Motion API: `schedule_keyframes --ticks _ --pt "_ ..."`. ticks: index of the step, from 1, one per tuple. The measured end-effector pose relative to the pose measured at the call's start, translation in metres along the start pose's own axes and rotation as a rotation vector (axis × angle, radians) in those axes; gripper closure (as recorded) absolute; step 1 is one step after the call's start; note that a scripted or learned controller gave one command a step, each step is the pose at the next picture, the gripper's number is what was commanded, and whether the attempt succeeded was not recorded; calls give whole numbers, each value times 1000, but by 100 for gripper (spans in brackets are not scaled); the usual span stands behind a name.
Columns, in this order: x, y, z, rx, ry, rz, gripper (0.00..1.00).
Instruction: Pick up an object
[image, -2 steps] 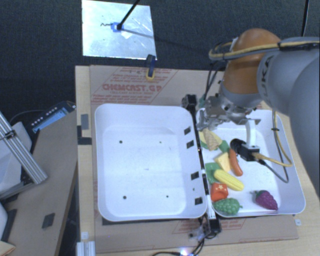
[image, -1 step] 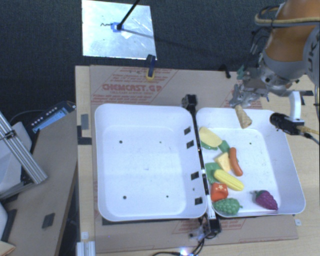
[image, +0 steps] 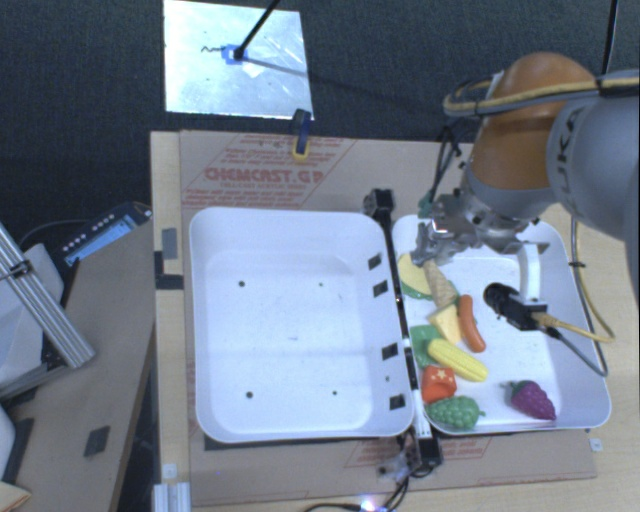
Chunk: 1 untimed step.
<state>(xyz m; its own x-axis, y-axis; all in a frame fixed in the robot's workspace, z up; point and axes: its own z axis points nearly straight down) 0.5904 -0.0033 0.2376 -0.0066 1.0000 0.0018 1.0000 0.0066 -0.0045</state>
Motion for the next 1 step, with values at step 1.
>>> schedule_keyframes --ticks 1 --pt "28 -37 12 -3 -1 1 100"
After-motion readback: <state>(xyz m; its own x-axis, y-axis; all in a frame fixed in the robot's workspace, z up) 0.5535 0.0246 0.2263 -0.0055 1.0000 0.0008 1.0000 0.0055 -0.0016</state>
